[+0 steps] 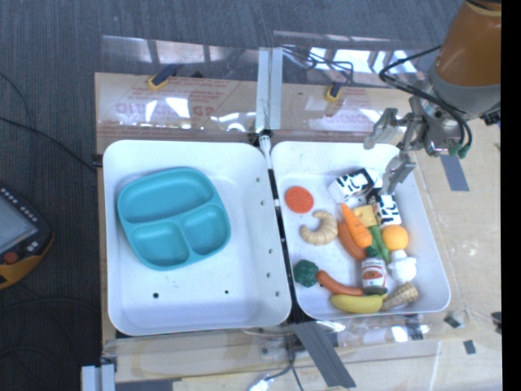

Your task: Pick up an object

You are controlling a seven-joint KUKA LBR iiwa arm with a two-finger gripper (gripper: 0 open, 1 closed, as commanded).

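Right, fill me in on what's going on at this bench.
A grey robot arm with an orange band reaches in from the right, its two-finger gripper hovering over the back right of the right white bin. That bin is crowded with toy food: a croissant, a carrot, a banana, an orange. The left white bin holds a divided blue plastic tray. Nothing is visibly in the gripper yet.

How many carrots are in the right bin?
2: one carrot lies mid-bin beside the croissant; a second carrot lies lower, right of the broccoli. Others may hide in the pile.
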